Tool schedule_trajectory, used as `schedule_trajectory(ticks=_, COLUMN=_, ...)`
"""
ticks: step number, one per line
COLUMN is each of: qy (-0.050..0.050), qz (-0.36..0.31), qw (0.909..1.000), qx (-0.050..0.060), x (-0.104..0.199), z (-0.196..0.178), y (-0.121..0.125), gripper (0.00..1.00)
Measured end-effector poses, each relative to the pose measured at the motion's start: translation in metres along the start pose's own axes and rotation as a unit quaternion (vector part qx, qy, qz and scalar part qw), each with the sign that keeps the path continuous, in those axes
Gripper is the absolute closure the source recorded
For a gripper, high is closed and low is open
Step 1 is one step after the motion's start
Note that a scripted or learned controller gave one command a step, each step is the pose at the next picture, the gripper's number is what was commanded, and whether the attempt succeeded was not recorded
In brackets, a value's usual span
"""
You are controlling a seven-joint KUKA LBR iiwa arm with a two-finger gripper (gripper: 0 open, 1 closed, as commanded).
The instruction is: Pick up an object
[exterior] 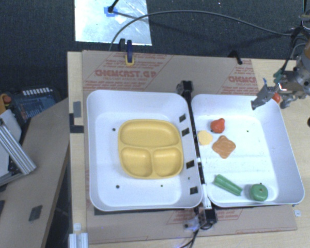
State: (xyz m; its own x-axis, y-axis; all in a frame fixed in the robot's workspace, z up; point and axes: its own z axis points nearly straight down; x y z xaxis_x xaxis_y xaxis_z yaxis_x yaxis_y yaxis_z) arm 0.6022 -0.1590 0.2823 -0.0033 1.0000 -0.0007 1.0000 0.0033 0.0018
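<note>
two white bins (101, 138) sat on cardboard. gripper (266, 98) hovered over the right bin's (289, 154) far corner; jaw state unclear.

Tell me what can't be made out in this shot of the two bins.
- Claw: small and blurred in the camera view, so open or shut is unclear.
- Arm: cut off by the right edge.
- Green round item: too small to identify.
- Yellow tray: its underside is hidden by the tray itself.
</note>
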Motion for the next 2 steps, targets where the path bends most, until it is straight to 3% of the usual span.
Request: schedule_trajectory(ticks=2, qy=0.0, qz=0.001, qw=1.0, qx=0.001, x=-0.006, z=0.105, y=-0.003, gripper=0.0)
